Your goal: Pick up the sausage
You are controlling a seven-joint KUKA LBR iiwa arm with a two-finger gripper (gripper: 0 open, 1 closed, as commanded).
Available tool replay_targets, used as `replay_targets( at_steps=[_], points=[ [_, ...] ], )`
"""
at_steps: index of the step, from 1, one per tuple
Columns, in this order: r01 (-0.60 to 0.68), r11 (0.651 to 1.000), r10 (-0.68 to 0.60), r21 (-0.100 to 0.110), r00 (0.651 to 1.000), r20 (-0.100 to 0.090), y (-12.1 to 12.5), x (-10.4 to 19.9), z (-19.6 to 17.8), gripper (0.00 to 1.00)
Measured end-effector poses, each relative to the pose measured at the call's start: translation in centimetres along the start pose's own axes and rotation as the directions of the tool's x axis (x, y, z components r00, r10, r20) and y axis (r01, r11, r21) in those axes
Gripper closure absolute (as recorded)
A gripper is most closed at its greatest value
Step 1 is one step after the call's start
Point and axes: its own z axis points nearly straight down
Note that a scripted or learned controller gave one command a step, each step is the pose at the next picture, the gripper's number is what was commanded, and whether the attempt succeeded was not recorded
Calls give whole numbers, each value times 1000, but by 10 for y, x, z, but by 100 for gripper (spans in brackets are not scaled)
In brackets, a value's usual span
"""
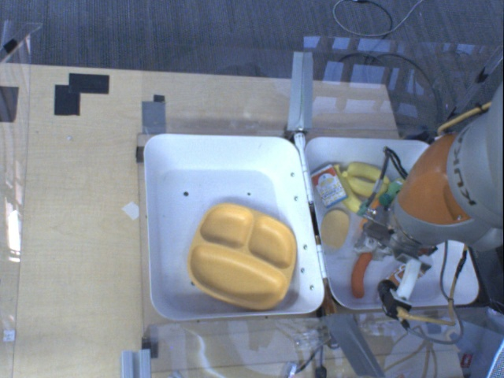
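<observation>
Seeing the sausage [359,276] in the right bin [465,290], lower middle of that bin, lower right of the frame. It's a short orange-red link, standing roughly vertical in the picture, lying flat on the white floor. Its upper end sits right under the wrist hardware, so I can't see the full length.

Gripper [376,246] is just above and to the right of the sausage's top end. I can't tell whether it's open or closed: the wrist body and cabling cover that spot, and nothing shows clearly between any fingers. I can't tell if it touches the sausage either.

Other items in the right bin are partly blocked. A yellow banana-like piece [361,177] lies near the top, a small red-and-white packet [330,187] to its left, and a pale yellow round piece [336,227] below the packet. A green bit [391,189] beside the arm is too small to identify.

Arm [453,183] enters from the right edge, grey body cut off by the frame, orange band facing the camera, wrist pointing down and left into the right bin. Cables hang off the wrist toward the lower edge.

Left bin [169,211] holds a yellow compartment tray [242,255], lower middle of that bin, well apart from the arm.
</observation>
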Motion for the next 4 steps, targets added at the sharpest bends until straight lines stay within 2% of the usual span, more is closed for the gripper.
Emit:
replay_targets(
  at_steps=[1, 2, 3, 4],
  points=[
    [-189, 982, 188, 15, 982, 10, -16, 78, -83, 100],
    [-180, 984, 180, 17, 984, 11, -16, 79, -92, 100],
    [-490, 872, 489, 10, 872, 15, -55, 113, -140, 100],
    [-467, 884, 467, 10, 884, 14, -73, 155, -185, 100]
  ],
)
